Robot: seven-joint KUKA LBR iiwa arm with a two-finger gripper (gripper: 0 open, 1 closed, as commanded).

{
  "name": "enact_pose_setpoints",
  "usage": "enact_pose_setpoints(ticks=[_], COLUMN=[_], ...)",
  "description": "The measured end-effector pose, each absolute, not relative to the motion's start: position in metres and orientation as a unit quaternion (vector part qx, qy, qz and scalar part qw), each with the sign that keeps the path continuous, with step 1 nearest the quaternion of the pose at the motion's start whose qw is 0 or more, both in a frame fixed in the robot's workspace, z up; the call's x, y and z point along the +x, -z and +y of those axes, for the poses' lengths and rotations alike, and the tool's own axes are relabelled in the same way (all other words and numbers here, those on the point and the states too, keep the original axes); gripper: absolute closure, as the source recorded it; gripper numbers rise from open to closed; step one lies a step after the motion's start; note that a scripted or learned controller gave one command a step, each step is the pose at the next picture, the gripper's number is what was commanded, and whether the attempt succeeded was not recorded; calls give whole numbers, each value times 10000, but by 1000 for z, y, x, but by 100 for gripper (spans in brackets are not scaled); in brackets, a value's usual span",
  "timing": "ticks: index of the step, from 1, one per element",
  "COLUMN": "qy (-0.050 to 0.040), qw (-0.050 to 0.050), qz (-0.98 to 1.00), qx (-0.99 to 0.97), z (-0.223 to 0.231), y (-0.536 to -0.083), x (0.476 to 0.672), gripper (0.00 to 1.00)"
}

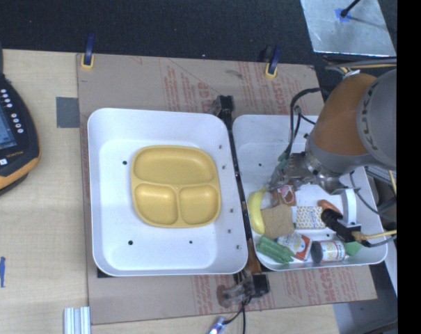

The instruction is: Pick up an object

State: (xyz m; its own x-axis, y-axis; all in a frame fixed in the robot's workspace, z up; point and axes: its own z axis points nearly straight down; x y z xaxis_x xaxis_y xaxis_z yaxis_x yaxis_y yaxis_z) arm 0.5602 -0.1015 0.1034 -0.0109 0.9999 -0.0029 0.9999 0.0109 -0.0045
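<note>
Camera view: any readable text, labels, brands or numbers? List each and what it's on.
None can be read.
Cardboard sheet: faint red print along its edges, too blurred to read.
Handheld pendant: lit screen and buttons, too small to read.
Small bottle and box with a dotted pattern in the right bin: label print too small to read.

Grey arm (384,117), orange wrist band (339,120), black cables (297,106)
</note>
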Motion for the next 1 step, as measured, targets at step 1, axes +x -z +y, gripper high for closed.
enact_pose_setpoints(ticks=[1], qy=[-18], qw=[11], qz=[-7102], qx=[-7040], z=[-19], y=[-192], x=[522], gripper=[100])
